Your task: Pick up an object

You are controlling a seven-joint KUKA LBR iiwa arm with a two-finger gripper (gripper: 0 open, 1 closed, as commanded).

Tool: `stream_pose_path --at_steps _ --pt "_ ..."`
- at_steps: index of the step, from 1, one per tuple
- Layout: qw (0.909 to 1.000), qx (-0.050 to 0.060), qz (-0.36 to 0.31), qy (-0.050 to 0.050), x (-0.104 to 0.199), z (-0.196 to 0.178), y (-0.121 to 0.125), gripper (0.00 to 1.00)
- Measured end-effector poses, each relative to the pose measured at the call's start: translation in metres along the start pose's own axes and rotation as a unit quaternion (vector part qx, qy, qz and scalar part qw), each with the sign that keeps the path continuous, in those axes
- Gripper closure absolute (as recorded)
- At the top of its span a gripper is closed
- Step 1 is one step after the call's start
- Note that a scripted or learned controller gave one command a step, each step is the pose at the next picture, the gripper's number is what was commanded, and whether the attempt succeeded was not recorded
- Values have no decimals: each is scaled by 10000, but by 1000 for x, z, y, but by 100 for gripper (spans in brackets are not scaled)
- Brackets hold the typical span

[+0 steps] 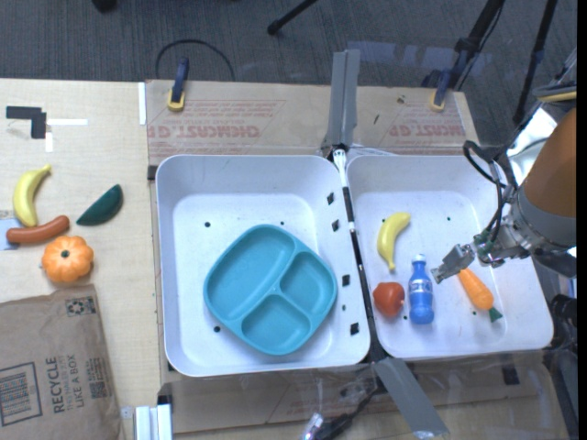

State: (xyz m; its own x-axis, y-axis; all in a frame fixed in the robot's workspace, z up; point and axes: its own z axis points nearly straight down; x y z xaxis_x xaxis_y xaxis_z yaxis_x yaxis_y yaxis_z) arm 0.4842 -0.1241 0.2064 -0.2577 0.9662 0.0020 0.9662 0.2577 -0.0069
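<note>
In the right bin point(514, 342) lie a yellow banana point(393, 236), a small blue bottle point(420, 291), a red tomato point(389, 298) and an orange carrot point(477, 291). My gripper point(449, 266) hangs low over this bin, just right of the bottle and at the carrot's upper left end. Whether it touches the carrot is unclear from this angle. Nothing visibly sits in its grasp. A blue divided plate point(271, 289) lies in the left bin point(174, 246).
The grey arm with its orange band enters from the right edge above the right bin. On the bench to the left sit a banana point(29, 195), a sausage point(37, 232), a small pumpkin point(67, 258), a dark green piece point(101, 205) and a cardboard box point(50, 365).
</note>
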Motion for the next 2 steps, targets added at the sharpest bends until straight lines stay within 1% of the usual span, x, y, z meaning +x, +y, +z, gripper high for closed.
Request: stream_pose_path --at_steps 1,2 --pt "10000 -14 96 -3 10 117 15 0" --pt "9999 17 124 10 9 112 14 100"
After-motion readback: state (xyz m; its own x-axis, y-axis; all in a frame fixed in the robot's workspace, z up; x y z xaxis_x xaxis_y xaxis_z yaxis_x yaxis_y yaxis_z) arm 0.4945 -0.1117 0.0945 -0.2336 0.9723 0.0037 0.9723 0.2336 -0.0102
